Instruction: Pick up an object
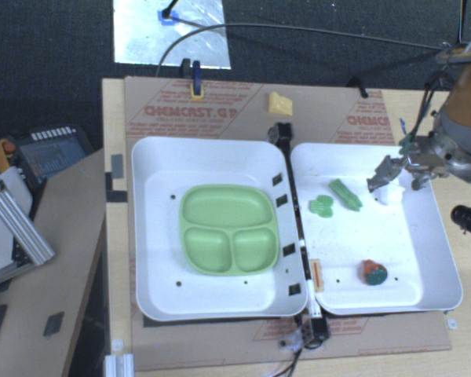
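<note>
Arm comes in from the right side, orange band visible above the wrist. Gripper [398,175] sits over the right bin [432,289], near its back right corner. Fingers look spread apart, one dark finger [379,177] pointing toward the bin's middle, nothing between them. A small white object [388,197] lies on the bin floor just below the gripper; can't tell what it is or whether the fingers touch it.

Right bin contents:
- Green stick-shaped piece [346,194], tilted, left-centre of the bin, near the gripper but apart from it.
- Green clover-shaped piece [322,206], just beside the stick, closer to the bin's left wall.
- Red and green round toy [374,272], toward the front edge, well apart from the gripper.

Left bin [153,289] carries a green divided plate [228,228] in its middle, three compartments, one wide at the back and two at the front.

Black clips run along the seam between the two bins. A yellow block [280,103] lies on the cardboard sheet [220,108] behind the bins, near the seam line.
</note>
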Controlling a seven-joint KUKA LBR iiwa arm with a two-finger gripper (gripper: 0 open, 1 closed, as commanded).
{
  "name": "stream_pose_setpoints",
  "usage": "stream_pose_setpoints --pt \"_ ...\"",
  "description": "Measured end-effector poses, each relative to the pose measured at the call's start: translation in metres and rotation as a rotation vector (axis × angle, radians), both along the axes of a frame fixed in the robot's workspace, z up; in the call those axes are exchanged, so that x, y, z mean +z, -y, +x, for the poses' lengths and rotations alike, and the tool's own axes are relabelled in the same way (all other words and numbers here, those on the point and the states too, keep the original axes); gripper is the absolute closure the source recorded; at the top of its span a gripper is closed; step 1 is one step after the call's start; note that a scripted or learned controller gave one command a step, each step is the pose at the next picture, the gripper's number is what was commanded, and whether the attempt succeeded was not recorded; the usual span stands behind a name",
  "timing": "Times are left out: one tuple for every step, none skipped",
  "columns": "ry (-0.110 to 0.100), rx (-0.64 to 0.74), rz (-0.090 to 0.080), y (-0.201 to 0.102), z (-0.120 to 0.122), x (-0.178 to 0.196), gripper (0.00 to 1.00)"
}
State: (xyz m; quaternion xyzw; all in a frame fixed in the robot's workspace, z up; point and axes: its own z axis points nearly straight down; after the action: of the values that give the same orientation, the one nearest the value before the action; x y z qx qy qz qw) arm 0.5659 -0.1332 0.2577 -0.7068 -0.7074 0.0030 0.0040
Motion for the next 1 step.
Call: stream_pose_setpoints --pt "0.011 0.002 -0.002 -0.0003 0.0021 0.0062 0.0"
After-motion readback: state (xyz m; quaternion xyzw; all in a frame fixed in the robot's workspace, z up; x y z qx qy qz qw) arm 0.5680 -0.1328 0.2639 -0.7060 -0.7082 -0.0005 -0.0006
